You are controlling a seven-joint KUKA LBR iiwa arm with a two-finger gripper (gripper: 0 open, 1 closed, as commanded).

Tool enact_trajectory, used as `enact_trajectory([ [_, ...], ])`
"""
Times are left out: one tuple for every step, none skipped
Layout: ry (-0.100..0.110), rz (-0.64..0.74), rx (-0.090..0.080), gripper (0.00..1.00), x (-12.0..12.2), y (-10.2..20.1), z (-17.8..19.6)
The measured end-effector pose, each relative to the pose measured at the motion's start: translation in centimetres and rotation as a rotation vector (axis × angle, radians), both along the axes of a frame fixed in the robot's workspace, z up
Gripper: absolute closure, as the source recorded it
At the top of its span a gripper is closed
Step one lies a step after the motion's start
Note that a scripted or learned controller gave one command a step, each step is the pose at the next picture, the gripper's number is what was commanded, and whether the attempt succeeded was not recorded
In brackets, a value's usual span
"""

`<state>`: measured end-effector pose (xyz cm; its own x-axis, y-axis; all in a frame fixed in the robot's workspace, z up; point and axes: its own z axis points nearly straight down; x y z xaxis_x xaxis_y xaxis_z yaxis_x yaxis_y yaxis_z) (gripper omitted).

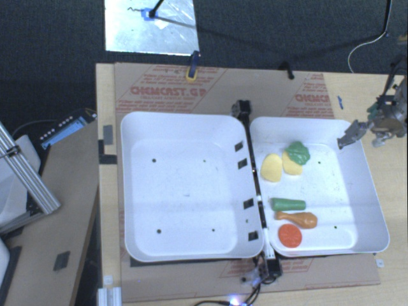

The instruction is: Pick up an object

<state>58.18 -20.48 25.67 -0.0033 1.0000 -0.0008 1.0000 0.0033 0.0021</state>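
Green toy leaf [297, 152] sits in the right bin [363, 190], nearest piece, left and slightly below the fingers [349, 139]. Fingers hang over the bin's upper-right rim; can't tell if apart or together.

Two shallow white bins sit side by side on a cardboard sheet [210, 81] printed with red lettering, laid over the desk [390, 190]. Left bin [137, 132] has small dark dots on its floor. Right bin [370, 222] touches it along a seam with black clips [242, 164]. A yellow clamp [191, 73] sits at the cardboard's far edge. Beyond it, a shiny foil-like square [127, 24] lies on dark carpet [51, 43], with a small blue piece [152, 14] on it. A white cable [366, 43] loops at far right. At left, an aluminium rail [29, 177] and a blue-and-black device [64, 129].
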Motion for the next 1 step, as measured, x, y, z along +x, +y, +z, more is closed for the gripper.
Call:
enact_trajectory([
  [0.004,0.004,0.002,0.0,2.42,0.74,-10.49],
])
